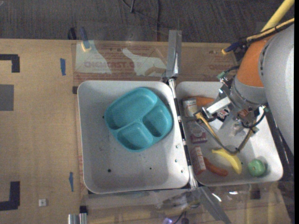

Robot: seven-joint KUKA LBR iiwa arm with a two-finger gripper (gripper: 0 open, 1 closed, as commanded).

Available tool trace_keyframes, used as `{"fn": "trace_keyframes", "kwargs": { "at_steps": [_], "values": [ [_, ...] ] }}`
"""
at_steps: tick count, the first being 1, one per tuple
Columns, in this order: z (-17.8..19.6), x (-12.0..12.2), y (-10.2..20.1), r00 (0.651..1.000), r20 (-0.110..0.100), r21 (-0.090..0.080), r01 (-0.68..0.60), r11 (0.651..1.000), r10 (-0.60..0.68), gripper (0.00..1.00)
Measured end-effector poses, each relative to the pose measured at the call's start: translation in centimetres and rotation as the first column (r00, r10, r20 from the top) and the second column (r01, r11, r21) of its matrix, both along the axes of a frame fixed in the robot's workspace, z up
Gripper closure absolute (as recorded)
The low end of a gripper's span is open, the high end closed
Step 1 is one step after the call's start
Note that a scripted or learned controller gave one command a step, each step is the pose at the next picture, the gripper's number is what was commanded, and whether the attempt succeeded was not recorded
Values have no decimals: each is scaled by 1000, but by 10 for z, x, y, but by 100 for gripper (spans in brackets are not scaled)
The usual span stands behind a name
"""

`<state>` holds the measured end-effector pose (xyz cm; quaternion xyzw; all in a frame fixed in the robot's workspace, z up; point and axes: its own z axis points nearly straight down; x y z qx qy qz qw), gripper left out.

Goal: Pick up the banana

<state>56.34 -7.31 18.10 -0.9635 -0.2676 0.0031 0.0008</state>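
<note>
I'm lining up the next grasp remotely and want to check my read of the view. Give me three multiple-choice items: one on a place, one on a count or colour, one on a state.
1. Where is the yellow curved banana?
A. in the left white bin
B. in the right white bin
C. on the bare bench

2. How many compartments does the teal plastic divided plate have?
A. two
B. three
C. four

3. How is the banana placed now?
A. lying flat on the bin floor
B. resting on the plate
C. standing on end against a wall

Answers:
1 B: it lies near that bin's lower edge in the view, beside a green round fruit.
2 B: one large section and two smaller ones show.
3 A: it lies flat on the white floor.
</note>
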Motion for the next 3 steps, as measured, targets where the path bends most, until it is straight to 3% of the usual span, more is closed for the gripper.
{"fn": "trace_keyframes", "kwargs": {
  "at_steps": [1, 2, 3],
  "values": [
    [0, -43, 42, 1000, -2, 1, 1, 1000, -1, 0],
    [-45, -54, -38, 1000, -2, 2, -5, 1000, 5, 0],
    [-38, -54, -40, 1000, -7, 3, -3, 1000, 3, 100]
  ]
}}
